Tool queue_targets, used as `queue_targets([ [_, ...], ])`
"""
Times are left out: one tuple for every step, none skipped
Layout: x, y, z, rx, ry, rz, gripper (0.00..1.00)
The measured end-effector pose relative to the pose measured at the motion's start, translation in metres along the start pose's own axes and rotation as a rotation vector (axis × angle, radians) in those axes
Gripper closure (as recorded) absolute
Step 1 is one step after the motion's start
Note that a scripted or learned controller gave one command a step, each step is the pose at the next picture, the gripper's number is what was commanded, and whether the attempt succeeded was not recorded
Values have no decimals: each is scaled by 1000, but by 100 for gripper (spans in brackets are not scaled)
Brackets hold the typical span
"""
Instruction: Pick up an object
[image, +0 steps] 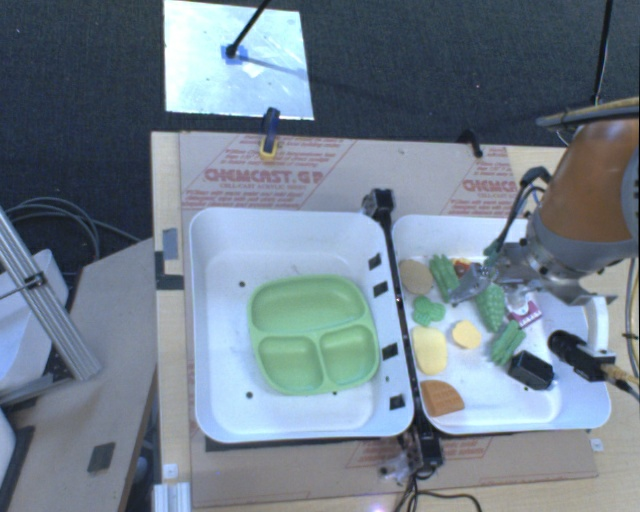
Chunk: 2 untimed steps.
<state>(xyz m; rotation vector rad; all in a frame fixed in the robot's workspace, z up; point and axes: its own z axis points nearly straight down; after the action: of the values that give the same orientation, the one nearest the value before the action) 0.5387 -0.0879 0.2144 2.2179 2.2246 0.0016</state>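
Beside the jaws (487, 283), green toy vegetable (491, 307), right bin (580, 408).

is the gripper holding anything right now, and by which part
Cannot be told. The gripper sits low in the right bin among the green toy pieces, but no item shows clearly between its fingers.

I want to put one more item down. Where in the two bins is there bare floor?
Left bin: bare floor borders the green divided tray all around, widest along the far and left walls. Right bin: crowded; toy food fills the middle under the end effector, and only the near strip beside the orange piece is bare.
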Motion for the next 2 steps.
queue_targets([
  [-7,-29,133,-2,0,4,0],
  [72,-43,69,2,1,2,0],
])
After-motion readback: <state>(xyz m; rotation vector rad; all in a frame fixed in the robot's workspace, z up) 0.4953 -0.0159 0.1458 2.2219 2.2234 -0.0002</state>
